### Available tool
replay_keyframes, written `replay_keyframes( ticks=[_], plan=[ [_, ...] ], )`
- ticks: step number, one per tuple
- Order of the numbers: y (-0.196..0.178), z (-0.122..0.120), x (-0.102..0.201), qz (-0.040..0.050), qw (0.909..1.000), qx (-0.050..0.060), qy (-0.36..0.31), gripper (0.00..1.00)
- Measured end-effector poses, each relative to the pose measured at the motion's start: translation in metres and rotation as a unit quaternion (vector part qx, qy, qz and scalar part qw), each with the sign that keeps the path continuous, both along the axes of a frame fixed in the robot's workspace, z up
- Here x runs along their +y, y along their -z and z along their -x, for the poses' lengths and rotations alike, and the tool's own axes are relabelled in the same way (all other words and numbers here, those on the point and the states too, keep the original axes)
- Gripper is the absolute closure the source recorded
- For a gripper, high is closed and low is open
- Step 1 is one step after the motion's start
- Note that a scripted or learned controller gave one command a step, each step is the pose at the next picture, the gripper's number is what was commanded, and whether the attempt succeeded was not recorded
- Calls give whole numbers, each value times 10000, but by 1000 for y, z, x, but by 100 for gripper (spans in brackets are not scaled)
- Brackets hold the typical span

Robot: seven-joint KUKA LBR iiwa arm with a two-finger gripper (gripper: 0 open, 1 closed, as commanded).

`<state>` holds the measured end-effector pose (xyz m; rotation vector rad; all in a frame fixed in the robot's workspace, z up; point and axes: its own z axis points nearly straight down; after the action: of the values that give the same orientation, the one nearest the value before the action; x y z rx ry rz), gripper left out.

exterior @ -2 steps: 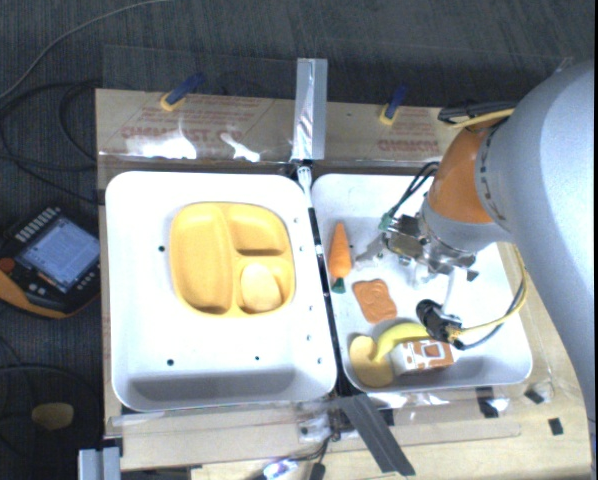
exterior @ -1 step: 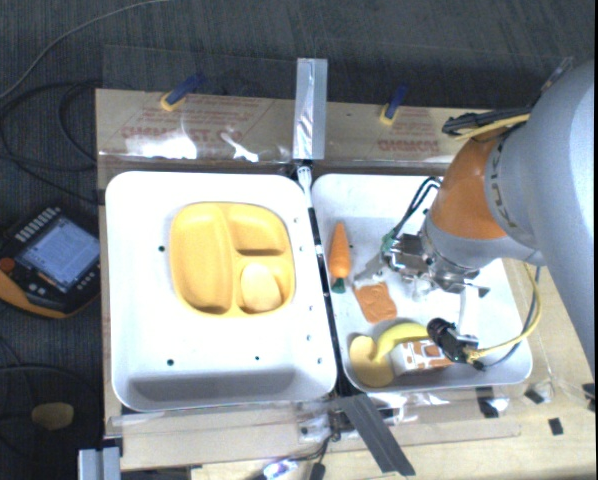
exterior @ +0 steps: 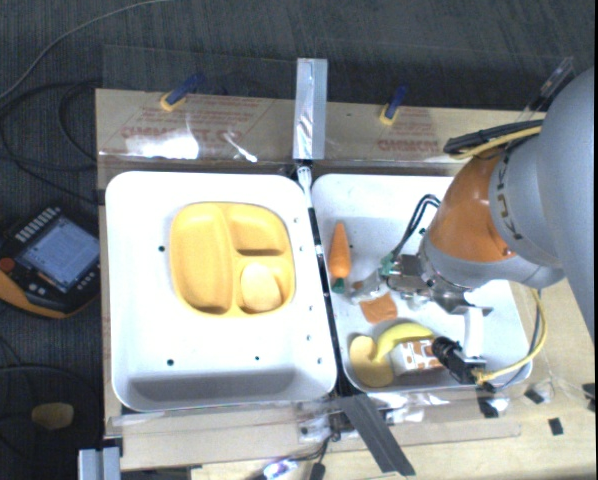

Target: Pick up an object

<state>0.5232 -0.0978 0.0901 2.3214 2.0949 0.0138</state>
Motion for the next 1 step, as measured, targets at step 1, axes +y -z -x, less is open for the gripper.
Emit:
replay_keyframes(
  ticks=[1],
  plan=[
    [-10,0,1,-15,10000,5,2,100]
  ],
)
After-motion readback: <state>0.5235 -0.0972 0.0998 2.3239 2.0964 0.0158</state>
